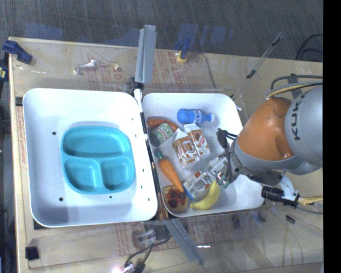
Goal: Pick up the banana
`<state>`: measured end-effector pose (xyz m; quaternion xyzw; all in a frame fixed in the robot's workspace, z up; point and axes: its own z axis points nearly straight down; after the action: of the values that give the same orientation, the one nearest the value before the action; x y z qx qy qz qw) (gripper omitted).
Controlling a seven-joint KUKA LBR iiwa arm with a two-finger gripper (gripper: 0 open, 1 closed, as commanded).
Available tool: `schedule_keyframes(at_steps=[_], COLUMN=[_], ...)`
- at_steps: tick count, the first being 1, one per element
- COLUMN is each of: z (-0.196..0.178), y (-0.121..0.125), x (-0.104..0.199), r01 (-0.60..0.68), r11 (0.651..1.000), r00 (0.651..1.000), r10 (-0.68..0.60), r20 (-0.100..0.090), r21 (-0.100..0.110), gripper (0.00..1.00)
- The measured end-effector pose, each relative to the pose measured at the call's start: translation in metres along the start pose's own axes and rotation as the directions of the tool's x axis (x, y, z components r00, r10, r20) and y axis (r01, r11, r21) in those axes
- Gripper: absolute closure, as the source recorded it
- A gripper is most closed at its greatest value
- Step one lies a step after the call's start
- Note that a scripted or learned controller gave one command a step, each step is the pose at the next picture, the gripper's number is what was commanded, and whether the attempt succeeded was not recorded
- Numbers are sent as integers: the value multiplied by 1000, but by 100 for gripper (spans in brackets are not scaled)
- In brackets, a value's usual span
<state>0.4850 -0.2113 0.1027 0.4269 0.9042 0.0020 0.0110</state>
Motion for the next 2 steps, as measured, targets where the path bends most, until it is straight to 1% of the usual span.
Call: schedule_keyframes(at_steps=[1, 2], z=[-12, -12], y=[1, 1], x=[-3, -3], r01=[3, 3], r11=[1000, 1000], r00=[1000, 1000], r10=[-3, -3], r20=[9, 9], r21=[-3, -2], gripper=[100, 0])
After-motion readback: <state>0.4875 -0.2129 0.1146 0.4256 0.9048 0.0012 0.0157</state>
